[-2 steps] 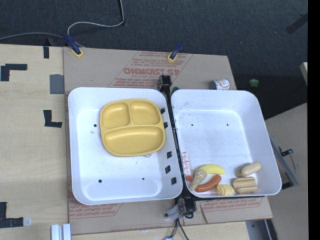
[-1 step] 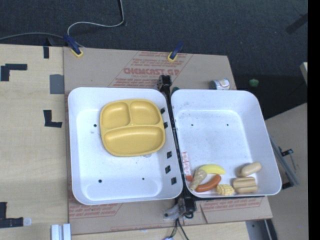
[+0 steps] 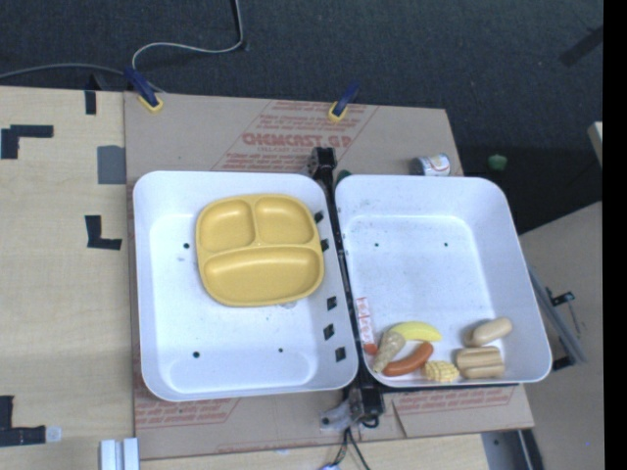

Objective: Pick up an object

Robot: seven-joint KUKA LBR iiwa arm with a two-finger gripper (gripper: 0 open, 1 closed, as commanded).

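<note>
Camera view shows toy food, a banana (image 3: 419,332), sausage (image 3: 407,360), corn (image 3: 442,370) and bread rolls (image 3: 482,351), gathered at the right bin's (image 3: 431,213) 6 o'clock corner, probably slid there. Gripper state: cannot tell.

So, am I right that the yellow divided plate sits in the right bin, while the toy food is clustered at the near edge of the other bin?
Not quite: the camera view shows the yellow divided plate in the left bin, not the right. The toy food is clustered at the near edge of the other bin, as you said.
</note>
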